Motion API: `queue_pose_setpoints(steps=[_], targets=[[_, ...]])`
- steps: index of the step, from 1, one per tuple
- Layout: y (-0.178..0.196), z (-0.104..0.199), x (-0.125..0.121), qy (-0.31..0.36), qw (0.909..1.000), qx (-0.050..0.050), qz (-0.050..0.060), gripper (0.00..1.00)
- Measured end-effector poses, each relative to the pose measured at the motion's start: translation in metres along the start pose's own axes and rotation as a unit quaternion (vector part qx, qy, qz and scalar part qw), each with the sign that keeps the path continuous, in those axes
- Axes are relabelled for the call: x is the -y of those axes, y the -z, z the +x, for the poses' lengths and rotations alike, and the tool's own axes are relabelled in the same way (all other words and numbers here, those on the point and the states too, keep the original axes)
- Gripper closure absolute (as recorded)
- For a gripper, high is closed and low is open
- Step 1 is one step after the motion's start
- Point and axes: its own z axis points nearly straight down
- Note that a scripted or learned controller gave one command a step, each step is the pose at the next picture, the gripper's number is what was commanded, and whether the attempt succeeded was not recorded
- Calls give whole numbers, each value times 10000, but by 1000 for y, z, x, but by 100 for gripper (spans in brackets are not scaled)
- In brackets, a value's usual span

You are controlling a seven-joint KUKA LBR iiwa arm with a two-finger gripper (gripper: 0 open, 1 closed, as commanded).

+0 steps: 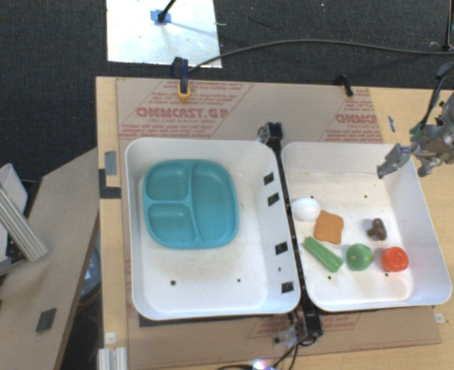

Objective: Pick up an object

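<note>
Gripper (408, 160) hangs at the right edge of the frame, above the upper right corner of the right bin (419, 284). Its two fingers appear spread apart, and nothing is between them; it holds no object at this moment.

You have several things to choose in the lower middle of the right bin: a white ball (306, 208) close to the divider, an orange block (329, 227) just beside it, a green stick (322, 253) below them, a green round piece (358, 257), a red round piece (395, 260) and a small brown piece (377, 229). All of them are well apart from the gripper, toward the lower left of it. The left bin (157, 299) holds a teal divided plate (190, 204), which is flat and, I think, hard to grasp.

To do this step well, I would advise you to take an object that stands alone. The brown piece and the red round piece have free space around them, so the fingers can come down on both sides without pushing a neighbour. Bring the gripper directly over the chosen object first, then lower it straight. Round pieces will probably roll, so centre the fingers carefully before you close them.
</note>
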Motion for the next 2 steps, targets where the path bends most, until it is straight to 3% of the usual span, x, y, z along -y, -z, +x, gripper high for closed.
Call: queue_pose_setpoints(steps=[1,2], targets=[[8,1,-2,17,10000,11,-60,0],[-32,-1,-1,9,10000,15,-61,0]])
